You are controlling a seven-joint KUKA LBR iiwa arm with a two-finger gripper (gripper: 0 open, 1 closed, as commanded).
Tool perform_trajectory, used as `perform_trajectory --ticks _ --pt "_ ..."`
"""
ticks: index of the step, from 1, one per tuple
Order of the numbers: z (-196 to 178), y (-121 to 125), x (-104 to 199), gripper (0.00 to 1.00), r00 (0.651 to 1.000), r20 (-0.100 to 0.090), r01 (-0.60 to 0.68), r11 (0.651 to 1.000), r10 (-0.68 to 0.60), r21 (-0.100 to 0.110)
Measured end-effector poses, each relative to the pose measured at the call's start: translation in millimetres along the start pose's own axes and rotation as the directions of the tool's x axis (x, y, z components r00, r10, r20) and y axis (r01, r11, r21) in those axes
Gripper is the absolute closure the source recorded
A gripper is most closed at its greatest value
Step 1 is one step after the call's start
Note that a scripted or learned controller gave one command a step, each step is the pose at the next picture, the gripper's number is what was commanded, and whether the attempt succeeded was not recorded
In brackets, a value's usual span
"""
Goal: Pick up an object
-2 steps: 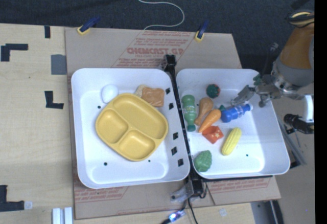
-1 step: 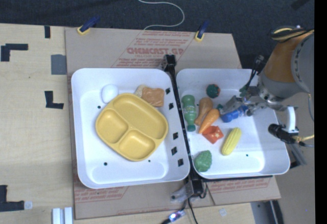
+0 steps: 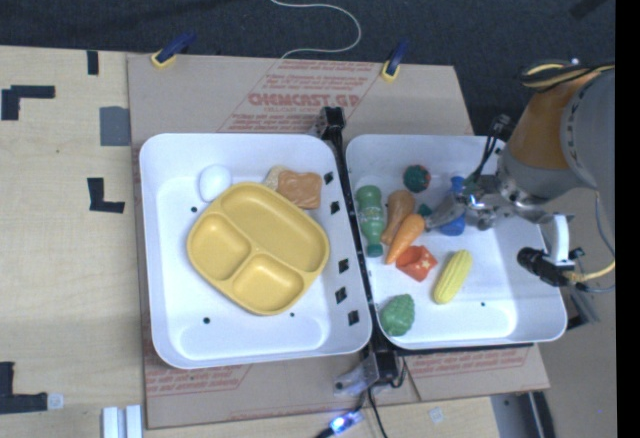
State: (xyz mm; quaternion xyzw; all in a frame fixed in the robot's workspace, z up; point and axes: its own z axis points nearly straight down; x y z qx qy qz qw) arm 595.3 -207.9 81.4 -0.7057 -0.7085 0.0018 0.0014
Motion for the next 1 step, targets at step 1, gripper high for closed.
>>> perform_trajectory --ticks 1 --pt "-8.9 0.7 0.2 1.0 1.0 0.0 0.001 1.0 -0.001 0.001"
